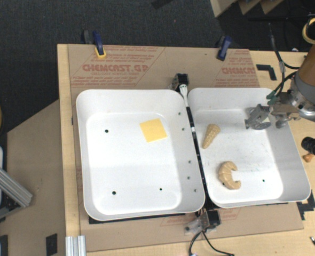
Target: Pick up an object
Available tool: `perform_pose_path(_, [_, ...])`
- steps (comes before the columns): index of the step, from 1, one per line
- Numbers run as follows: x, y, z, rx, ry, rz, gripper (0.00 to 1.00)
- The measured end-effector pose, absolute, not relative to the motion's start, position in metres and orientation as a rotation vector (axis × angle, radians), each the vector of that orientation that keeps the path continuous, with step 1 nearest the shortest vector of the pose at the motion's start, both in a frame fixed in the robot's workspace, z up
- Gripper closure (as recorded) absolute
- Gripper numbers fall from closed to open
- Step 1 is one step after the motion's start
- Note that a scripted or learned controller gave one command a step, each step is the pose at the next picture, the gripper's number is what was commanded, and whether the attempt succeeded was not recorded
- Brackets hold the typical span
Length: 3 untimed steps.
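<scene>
Camera view looks down at a slant on two white bins sitting side by side on a cardboard-covered bench. The left bin holds one thing: a flat yellow square, lying a little above and right of the bin's middle. The right bin holds two things: a pale cone-shaped piece near its left wall, and a tan croissant-shaped piece below it, nearer the front edge. The two lie apart from each other. That makes three loose objects in all, each resting on a bin floor.

Two blue clamps grip the back edge of the bench, one on the left and one on the right. A small black fitting sits at the back where the bins meet, and another sits at the front with wires trailing off.

One arm enters from the right, mostly cut off by the picture's edge. Its gripper hangs over the upper right part of the right bin, well apart from the cone and the croissant. The grey metal parts at its tip blur together, so how wide it stands cannot be told; no object shows at its tip.
</scene>
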State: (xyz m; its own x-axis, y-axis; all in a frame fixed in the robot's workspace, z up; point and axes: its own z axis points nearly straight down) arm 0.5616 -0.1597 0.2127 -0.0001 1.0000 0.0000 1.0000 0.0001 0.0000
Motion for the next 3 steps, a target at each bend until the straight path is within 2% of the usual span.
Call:
perform_pose_path(1, [0.613, -0.122, 0.1, 2.213, 2.213, 0.011, 0.0])
perform_pose_path(2, [0.503, -0.148, 0.084, 2.236, 2.22, -0.01, 0.0])
perform_pose_path(3, [0.479, -0.226, 0.086, 2.227, 2.222, 0.007, 0.0])
